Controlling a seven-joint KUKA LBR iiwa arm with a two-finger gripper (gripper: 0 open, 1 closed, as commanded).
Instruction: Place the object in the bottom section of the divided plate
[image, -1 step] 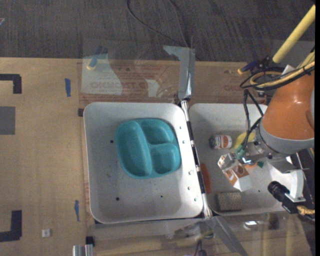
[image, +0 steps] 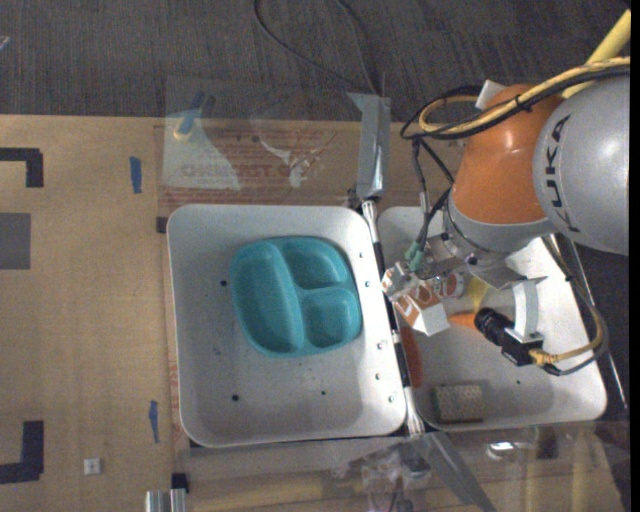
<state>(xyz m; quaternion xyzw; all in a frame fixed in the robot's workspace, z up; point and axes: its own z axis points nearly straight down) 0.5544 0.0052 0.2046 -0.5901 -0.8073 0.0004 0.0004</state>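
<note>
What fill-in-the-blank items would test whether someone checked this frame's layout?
1. The teal divided plate lies in the ____ bin.
2. The arm hangs over the ____ bin.
3. The plate's sections hold ____.
4. The grey rectangular block lies near the right bin's ____ edge.

Missing words: left; right; nothing; bottom

A wooden bench (image: 90, 330) carries two white bins (side by side) (image: 200, 400), plus blue tape marks (image: 135, 175).

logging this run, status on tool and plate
Tool low in right white bin, over orange-and-white items; grip unclear. Teal divided plastic plate in left white bin, sections bare. Nothing blocking plate.
</note>
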